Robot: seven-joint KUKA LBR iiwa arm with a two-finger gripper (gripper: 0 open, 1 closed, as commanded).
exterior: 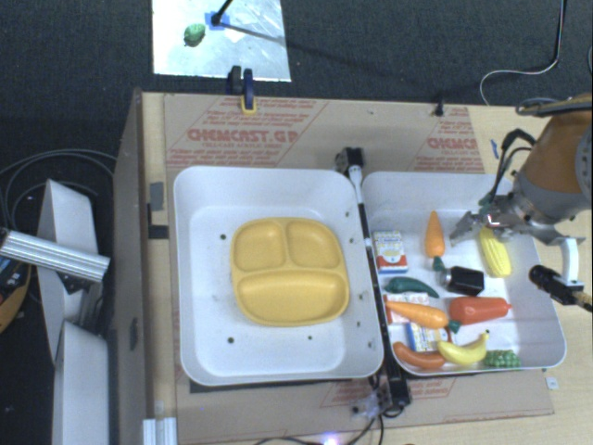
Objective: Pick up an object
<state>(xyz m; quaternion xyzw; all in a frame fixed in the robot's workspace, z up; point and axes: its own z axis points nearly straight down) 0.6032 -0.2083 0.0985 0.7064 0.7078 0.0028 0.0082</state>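
Observation:
My gripper [482, 221] hangs over the far right part of the right bin [547, 327], reaching in from the right below the orange wrist band. Just below it lies a yellow corn cob [496, 253], whose top end sits right under the gripper. Nothing can be seen held. Several other toy foods lie in this bin: a small orange carrot [434, 234], a black block [463, 279], a red pepper [479, 310], a long carrot [419, 314], a banana [463, 349] and a small carton [390, 251].
The left bin [204, 248] holds a yellow divided plate [289, 272]. A green pod [410, 286], a sausage [417, 357] and green peas [501, 360] lie near the right bin's front. A black part [556, 286] of the arm sticks out over the bin's right rim.

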